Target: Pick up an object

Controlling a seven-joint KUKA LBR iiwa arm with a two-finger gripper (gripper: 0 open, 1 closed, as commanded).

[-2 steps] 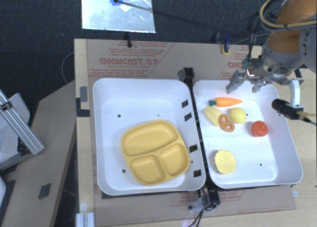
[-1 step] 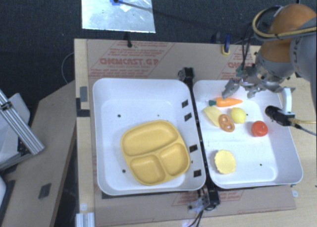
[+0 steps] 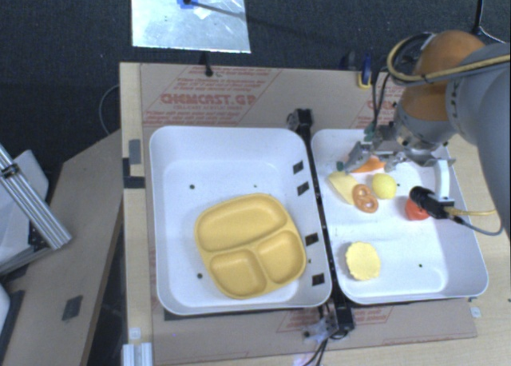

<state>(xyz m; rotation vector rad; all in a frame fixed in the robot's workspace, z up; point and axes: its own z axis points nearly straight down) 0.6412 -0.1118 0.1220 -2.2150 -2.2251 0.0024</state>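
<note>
Orange carrot-shaped toy (image 3: 368, 166) lies near the far edge of the right white bin (image 3: 459, 272), just under the gripper (image 3: 374, 151), whose fingers' state I cannot tell, so lifting remains undone.

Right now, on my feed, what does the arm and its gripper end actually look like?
The arm is a rounded grey body with an orange band above the wrist. Yellow and dark cables loop beside the band. The gripper is a pale metal assembly with thin parts, and another yellow cable trails from a black fitting below.
</note>
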